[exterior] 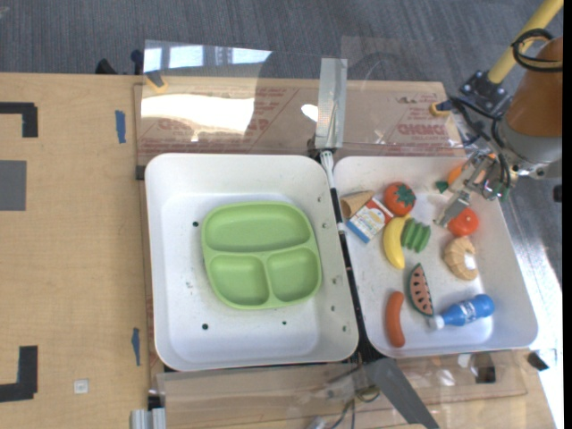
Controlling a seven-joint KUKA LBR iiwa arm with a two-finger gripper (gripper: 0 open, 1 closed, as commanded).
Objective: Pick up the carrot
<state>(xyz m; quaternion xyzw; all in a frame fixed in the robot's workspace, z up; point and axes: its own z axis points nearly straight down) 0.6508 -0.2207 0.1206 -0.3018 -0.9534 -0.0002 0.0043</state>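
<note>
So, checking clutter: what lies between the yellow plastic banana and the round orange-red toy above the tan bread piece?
In the camera view, a small green ribbed toy vegetable, against the banana; then bare bin floor up to the orange-red toy.

I see the gripper (478, 175) above the right bin's (509, 280) far corner. An orange carrot (455, 174) lies just beside it.

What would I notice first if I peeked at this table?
Probably the big green plate with three sections, sitting in the left bin. Next, the bright toy food scattered in the right bin: a yellow banana, a tomato, a watermelon slice and a blue bottle. The gripper hangs over that bin's far right corner.
</note>
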